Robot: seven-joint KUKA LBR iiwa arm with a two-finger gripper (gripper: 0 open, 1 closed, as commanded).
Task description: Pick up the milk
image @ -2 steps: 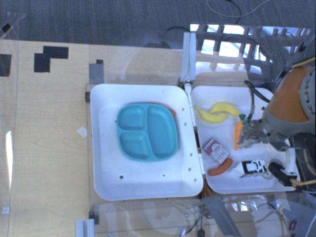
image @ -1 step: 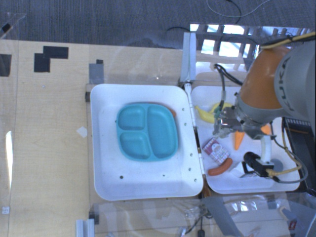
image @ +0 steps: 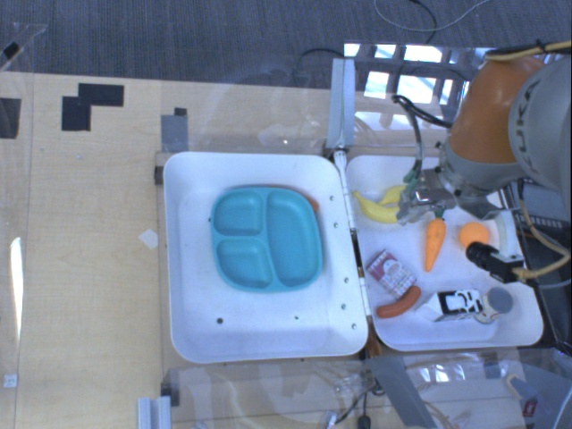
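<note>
the gripper hovers over the banana; whether it holds anything is impossible to tell. the milk lies sideways toward the right bin's near edge.

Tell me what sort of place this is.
Probably a robotics lab bench: a KUKA arm reaches over two white bins, one holding toy food such as a carrot and a milk carton.
</note>
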